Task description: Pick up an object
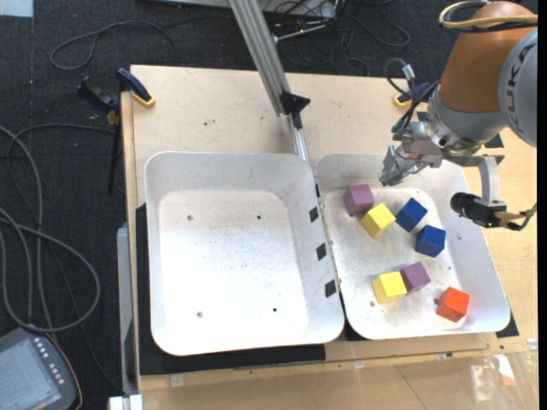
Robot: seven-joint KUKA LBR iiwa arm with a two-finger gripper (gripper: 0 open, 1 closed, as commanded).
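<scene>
Wooden bench [214, 109] w/ two shallow white bins side by side: left bin [231, 246] and right bin [479, 263], the right one holding seven small cubes. Grey arm [487, 67] w/ orange band, partial lettering "UK" on its casing, reaches in from the right; its gripper [395, 171] hangs above the right bin's far edge, and whether it's open or closed can't be told. Cubes have no long axis, most sit turned corner-on: purple cube [358, 199] nearest the gripper, then yellow cube [378, 219], blue cube [411, 213], second blue cube [430, 240], second yellow cube [389, 286], second purple cube [415, 276], orange cube [453, 303] near the front right corner.
</scene>
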